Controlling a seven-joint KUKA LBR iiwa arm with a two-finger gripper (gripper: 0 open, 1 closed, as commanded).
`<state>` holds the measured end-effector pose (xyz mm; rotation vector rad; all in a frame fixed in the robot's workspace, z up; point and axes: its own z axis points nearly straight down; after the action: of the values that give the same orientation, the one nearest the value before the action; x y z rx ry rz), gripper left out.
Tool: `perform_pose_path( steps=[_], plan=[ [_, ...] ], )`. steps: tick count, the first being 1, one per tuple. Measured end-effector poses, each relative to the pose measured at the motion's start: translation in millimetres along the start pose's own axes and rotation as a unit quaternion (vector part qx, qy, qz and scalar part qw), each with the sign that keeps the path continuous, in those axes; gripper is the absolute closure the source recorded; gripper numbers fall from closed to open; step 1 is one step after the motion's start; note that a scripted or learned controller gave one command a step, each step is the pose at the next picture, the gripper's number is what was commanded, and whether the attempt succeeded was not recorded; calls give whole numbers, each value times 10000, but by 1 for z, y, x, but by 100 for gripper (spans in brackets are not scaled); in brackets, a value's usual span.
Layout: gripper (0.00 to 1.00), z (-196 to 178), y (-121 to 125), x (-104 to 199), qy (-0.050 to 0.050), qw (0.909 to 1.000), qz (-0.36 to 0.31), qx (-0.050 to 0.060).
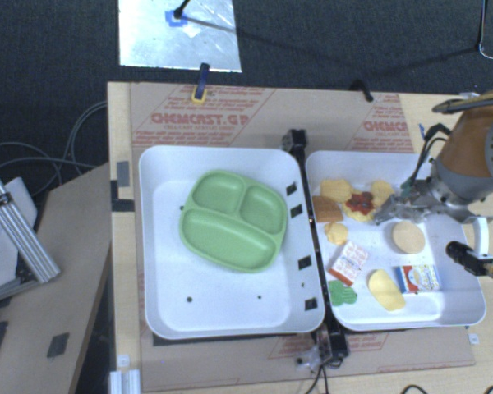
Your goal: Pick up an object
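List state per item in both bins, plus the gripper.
green divided plate: lying flat in the left bin, compartments bare.
gripper: low in the right bin, among the toy food; grasp unclear.
round tan piece: lying flat, beside the gripper.
red-and-white packet: lying flat, askew.
yellow oval piece: lying near front wall.
small carton: on its side.

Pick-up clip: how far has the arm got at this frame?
Done: the gripper is down in the right white bin, near the red toy piece and round tan disc. In hand: nothing visibly held. Left: grasp and lift; the green divided tray sits untouched.
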<state>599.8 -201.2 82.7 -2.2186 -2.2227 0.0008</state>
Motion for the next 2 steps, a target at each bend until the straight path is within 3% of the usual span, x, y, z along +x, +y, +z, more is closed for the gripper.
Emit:
perform_pose_path(
  steps=[1,2],
  plan=[
    [100,-13,2,-1,-10,10000,-3,-30],
    [100,-77,-2,-2,-12,10000,1,-37]
  ],
)
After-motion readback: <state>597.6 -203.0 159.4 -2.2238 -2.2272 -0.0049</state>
